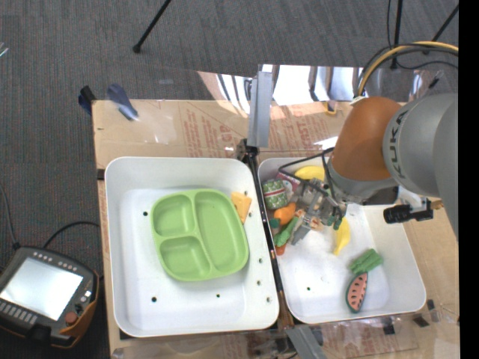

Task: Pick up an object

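Over the right bin (404, 275), the arm (404, 140) angled its end effector (305, 219) onto glossy toy vegetables (284, 226); grip state unclear.

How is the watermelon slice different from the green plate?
The watermelon slice is red with a green rind; the green plate is one light green all over. The slice is much smaller than the plate. The slice lies in the right bin, near its front corner; the plate lies in the left bin. The plate has three compartments; the slice has none. Both lie flat on a white bin floor.
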